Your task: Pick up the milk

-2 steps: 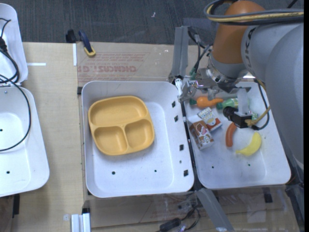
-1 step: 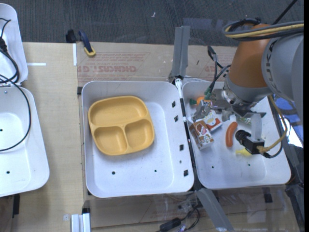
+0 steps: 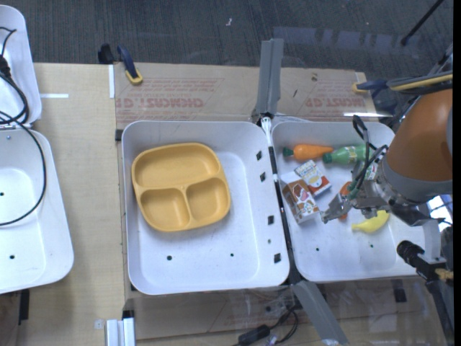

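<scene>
Two small cartons lie in the right bin (image 3: 338, 254). One is white with red and blue print (image 3: 308, 170), resting against a red pack (image 3: 321, 186). The other is brown and white (image 3: 302, 200) and lies on its side near the bin's left wall. I cannot tell which of them is the milk. My gripper (image 3: 336, 210) hangs low over the bin floor, just right of the brown and white carton and apart from it. Nothing shows in its grasp.
An orange carrot (image 3: 312, 151) and a green bottle (image 3: 348, 153) lie along the right bin's far side. A yellow banana (image 3: 372, 223) sits just right of the gripper. In the left bin (image 3: 209, 265) rests a yellow divided plate (image 3: 181, 186).
</scene>
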`<state>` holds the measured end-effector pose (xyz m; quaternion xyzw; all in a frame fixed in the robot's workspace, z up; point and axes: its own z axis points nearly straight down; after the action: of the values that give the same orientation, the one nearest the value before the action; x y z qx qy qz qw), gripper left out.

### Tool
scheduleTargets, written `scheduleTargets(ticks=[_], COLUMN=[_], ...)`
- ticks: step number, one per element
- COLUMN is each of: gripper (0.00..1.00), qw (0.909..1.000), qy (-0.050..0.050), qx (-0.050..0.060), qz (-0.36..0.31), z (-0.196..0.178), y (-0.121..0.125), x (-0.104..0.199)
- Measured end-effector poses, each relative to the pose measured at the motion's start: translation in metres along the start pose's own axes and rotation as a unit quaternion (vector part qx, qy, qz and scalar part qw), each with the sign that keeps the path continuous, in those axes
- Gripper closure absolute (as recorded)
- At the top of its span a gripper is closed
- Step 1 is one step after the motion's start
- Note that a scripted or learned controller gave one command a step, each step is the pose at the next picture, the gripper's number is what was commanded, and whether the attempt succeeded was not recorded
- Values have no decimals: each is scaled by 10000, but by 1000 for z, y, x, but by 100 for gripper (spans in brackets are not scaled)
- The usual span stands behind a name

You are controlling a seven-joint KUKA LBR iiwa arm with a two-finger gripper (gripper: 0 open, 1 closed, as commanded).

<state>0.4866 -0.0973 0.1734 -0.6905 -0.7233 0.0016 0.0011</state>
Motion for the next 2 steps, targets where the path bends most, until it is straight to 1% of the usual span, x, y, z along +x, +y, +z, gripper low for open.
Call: scheduleTargets(ticks=[1, 2], gripper=[0, 0], qw=[9999, 9980], qy=[-2, 0], qx=[-7, 1], qz=[112, -633], z=[-18, -17], y=[34, -3], x=[65, 91])
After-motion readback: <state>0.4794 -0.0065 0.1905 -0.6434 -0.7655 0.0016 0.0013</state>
